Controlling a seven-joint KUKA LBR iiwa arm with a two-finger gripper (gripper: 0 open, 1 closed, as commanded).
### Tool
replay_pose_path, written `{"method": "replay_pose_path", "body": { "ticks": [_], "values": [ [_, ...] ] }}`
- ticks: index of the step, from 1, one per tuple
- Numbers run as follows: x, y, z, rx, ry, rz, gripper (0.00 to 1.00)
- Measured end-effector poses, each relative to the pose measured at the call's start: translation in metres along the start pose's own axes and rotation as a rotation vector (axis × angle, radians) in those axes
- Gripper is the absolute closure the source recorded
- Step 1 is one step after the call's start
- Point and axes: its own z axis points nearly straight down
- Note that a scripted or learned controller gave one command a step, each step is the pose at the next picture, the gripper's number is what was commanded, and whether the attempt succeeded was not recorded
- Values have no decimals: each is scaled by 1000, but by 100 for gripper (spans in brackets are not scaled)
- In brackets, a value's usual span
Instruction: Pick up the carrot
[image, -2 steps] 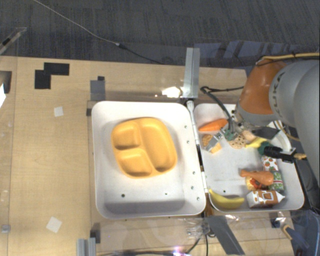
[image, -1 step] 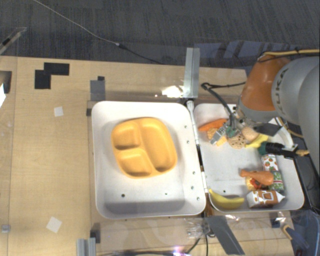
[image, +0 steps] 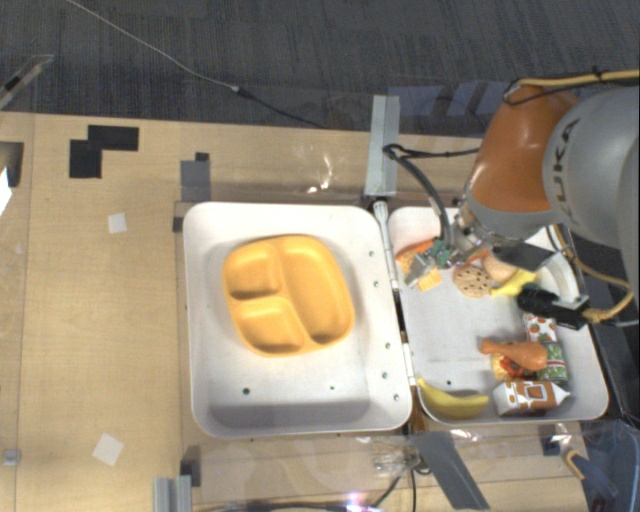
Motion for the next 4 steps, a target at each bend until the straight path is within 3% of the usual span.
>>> {"method": "replay_pose_path", "body": {
  "ticks": [1,2,3,4],
  "values": [
    [27,47,-7,5,2,169,100],
    [-37,26,-149,-4,-6,227,100],
    [28,27,-73,13,5,304,100],
    [82,-63,-77,8,2,333,100]
  ]
}}
